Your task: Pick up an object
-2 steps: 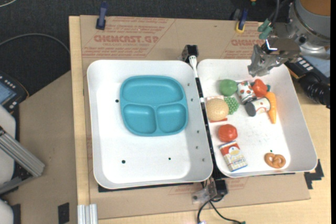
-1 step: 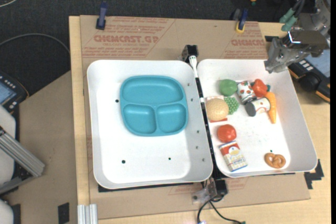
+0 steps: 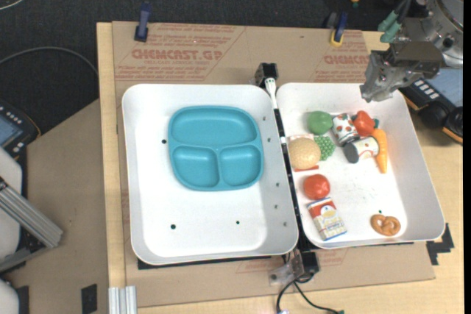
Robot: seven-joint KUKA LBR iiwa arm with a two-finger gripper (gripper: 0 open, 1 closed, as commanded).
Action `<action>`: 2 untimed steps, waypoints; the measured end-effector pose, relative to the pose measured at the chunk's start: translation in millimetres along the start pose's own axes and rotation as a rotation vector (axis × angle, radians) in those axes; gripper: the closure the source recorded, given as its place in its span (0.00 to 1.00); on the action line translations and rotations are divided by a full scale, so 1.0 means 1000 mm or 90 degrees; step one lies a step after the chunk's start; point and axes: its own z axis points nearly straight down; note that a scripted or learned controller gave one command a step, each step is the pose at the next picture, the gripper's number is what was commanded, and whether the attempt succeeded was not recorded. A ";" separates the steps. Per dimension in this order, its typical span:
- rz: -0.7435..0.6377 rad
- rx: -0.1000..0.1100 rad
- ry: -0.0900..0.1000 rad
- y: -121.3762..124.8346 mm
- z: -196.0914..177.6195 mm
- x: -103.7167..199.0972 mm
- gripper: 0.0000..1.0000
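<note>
The right white bin [image 3: 419, 187] holds several small toy foods. Among them are a green piece [image 3: 319, 121], a tan bun [image 3: 303, 152], a red tomato [image 3: 317, 186], a small red and white carton [image 3: 327, 220], a brown pretzel [image 3: 385, 223], an orange carrot [image 3: 380, 151], a red piece [image 3: 363, 121] and a small white and red can [image 3: 343, 129]. My gripper [image 3: 373, 90] hangs above the bin's far right corner, apart from the toys, with the red piece nearest below it. Nothing shows in its grasp.
The left white bin [image 3: 147, 202] carries a teal divided plate [image 3: 215, 147]. A black hinge strip [image 3: 280, 151] runs between the bins. Blue [image 3: 142, 23] and yellow [image 3: 339, 33] clamps hold the cardboard base at the back. Cables and equipment crowd the far right.
</note>
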 end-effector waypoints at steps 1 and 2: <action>0.002 0.002 0.000 0.018 0.043 -0.007 1.00; 0.000 0.002 0.000 0.026 0.076 0.015 1.00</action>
